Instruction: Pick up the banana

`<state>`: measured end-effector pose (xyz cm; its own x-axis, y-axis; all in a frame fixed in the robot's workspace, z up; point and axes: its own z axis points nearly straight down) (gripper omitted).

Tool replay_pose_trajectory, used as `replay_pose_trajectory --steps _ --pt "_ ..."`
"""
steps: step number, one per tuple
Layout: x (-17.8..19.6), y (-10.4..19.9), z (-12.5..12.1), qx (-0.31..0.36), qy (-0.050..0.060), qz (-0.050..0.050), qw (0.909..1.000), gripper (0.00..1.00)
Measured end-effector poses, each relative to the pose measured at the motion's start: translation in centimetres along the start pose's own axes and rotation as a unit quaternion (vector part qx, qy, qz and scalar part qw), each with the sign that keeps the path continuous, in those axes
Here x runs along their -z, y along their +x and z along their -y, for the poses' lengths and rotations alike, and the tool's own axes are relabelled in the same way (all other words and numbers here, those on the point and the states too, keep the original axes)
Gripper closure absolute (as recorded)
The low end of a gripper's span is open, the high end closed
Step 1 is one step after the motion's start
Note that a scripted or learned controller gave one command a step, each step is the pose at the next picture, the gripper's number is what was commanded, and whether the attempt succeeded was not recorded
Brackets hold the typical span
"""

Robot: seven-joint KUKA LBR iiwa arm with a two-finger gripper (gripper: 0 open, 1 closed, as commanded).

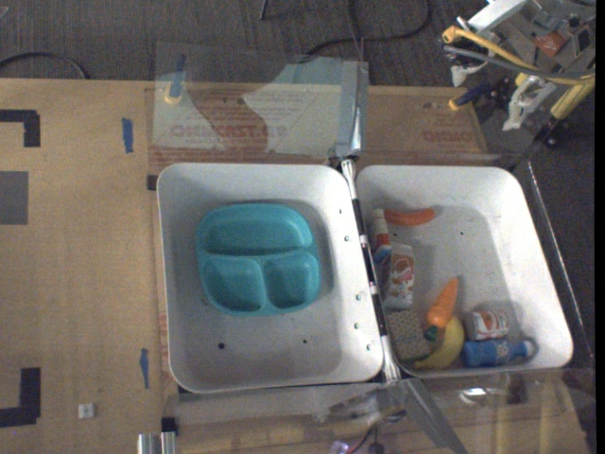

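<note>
Looking down on the worktop (76,282), you see 2 white bins side by side. The left bin (180,348) holds 1 thing: a teal tray (260,258) with 3 compartments, lying flat a little above the bin's middle.

The right bin (510,244) is busier, and most of its load sits along the left wall and the near edge. Your banana (444,348) lies at the near edge, left of centre, curved and yellow. A carrot (441,304) rests with its lower end on the banana's top. A grey sponge (406,334) touches the banana on its left. Just right of the banana lies a blue bottle (499,352) on its side, and a small red and white can (489,323) sits just above that bottle. Along the dividing wall you have a white tube (381,239) with a red and blue label, and beside it a white pouch (401,275) with red print. An orange, sausage-shaped thing (409,217) lies near the far wall, apart from the rest.

The arm's end is at the top right corner, over the floor beyond the bins and well apart from the banana. Its tool (515,74) hangs there among yellow cables (501,50). You cannot tell from here whether the tool is open or closed; nothing from the bins is seen in it.
</note>
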<state>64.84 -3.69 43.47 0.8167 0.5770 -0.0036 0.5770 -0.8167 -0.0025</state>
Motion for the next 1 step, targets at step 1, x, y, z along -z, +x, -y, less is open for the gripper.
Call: replay_pose_trajectory --steps 1 --pt "0.0 0.04 0.04 0.0 0.0 0.0 1.0 0.0"
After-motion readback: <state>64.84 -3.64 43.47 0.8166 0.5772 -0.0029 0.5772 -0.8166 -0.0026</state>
